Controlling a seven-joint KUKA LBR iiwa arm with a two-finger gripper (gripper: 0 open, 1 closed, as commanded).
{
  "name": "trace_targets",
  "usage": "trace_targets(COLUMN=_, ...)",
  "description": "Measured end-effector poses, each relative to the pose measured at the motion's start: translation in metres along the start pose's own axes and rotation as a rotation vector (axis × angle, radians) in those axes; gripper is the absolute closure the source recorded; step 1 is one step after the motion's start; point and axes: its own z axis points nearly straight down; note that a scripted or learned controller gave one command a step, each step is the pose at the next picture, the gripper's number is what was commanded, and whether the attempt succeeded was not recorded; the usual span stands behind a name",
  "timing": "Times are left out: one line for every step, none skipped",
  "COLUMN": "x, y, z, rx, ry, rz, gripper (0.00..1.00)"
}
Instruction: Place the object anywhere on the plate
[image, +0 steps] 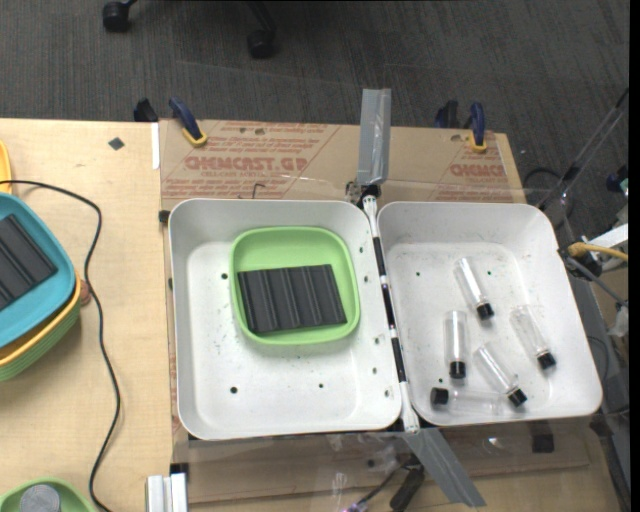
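A square green plate (345, 262) sits in the upper middle of the left white bin (200, 380). A dark ribbed mat (293, 298) lies flat inside the plate. In the right white bin (560, 250) lie several clear plastic tubes with black caps: one (472, 288) near the middle, one (456, 345) below it, one (532, 338) to the right and one (498, 375) near the front wall. A small loose black cap (438, 397) rests in the front left corner of that bin.
A stack of blue and green dishes (40, 300) stands on the wooden bench at the far left, and a black cable (97, 330) runs beside it. Two clamps (188, 120) (476, 126) hold the cardboard sheet behind the bins. A grey strip (374, 140) stands at the seam between the bins.
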Motion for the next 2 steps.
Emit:
trace_targets(x=-0.007, y=0.011, z=0.003, rx=0.0, ry=0.001, rz=0.009, gripper=0.0)
trace_targets(x=-0.021, y=-0.005, z=-0.008, rx=0.001, ry=0.002, rz=0.007, gripper=0.0)
